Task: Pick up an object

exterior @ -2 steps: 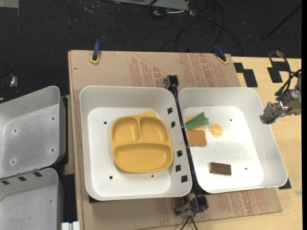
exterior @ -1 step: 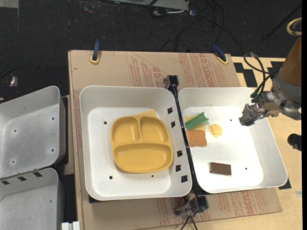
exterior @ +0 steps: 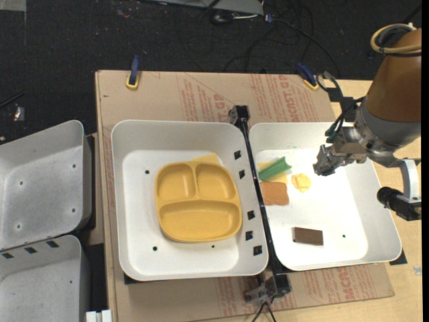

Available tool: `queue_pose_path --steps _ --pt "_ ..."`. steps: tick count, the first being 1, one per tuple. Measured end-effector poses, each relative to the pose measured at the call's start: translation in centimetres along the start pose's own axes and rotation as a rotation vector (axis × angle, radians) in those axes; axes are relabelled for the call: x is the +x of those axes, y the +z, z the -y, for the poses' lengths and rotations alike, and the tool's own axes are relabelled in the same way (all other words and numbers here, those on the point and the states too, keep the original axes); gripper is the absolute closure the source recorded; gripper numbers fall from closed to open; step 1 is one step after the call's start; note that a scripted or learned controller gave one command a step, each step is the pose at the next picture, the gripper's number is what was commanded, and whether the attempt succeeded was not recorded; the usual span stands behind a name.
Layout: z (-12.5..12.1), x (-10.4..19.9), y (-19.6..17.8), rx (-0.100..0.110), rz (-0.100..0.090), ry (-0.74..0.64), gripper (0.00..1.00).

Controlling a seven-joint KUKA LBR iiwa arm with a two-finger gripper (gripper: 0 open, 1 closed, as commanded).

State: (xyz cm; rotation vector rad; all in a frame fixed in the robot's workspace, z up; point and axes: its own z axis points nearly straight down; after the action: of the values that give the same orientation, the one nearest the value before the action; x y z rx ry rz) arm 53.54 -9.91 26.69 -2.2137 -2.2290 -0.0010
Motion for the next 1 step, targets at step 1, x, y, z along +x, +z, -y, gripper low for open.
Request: queue_pose_path --steps 1 --pt "-0.56 5.02 1.08 0.001 -0.001 -0.001 1.00"
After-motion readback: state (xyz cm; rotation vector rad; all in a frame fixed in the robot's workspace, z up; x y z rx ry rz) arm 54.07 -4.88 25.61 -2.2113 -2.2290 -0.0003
